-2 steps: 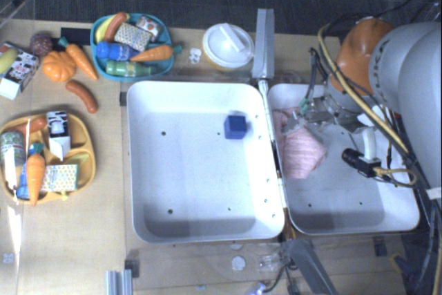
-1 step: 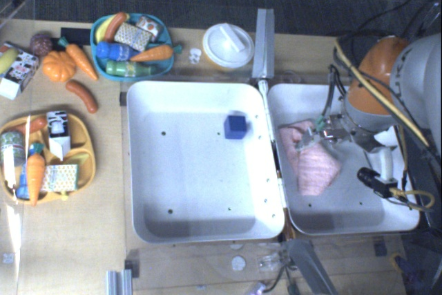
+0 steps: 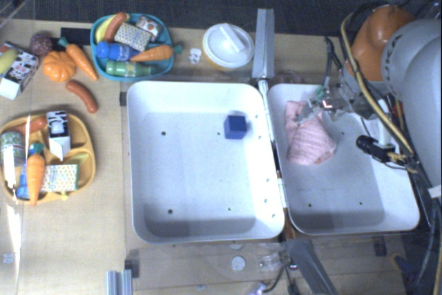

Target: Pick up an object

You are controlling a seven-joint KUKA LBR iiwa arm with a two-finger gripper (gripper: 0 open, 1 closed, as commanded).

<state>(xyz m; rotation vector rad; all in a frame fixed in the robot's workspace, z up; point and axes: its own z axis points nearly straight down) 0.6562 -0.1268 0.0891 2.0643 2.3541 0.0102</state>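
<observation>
A small blue cube [image 3: 235, 126] lies in the left white bin [image 3: 173, 217], toward its upper right. A pink, soft-looking lump [image 3: 309, 141] rests in the right white bin [image 3: 359, 211], near its upper left corner. My gripper [image 3: 314, 108] reaches in from the right and sits low over the top edge of the pink lump, touching or nearly touching it. The grey arm with its orange band [image 3: 373, 45] stands behind it at the right. The wrist and cables hide the part of the pink lump under the gripper.
A divider bar [image 3: 262, 45] runs between the bins at the back. Outside the bins, on the bench's left, are a blue dish of toy food [image 3: 131, 46], a yellow dish [image 3: 76, 162] with more toys, and loose toy vegetables. A white lidded cup [image 3: 228, 45] stands behind the left bin.
</observation>
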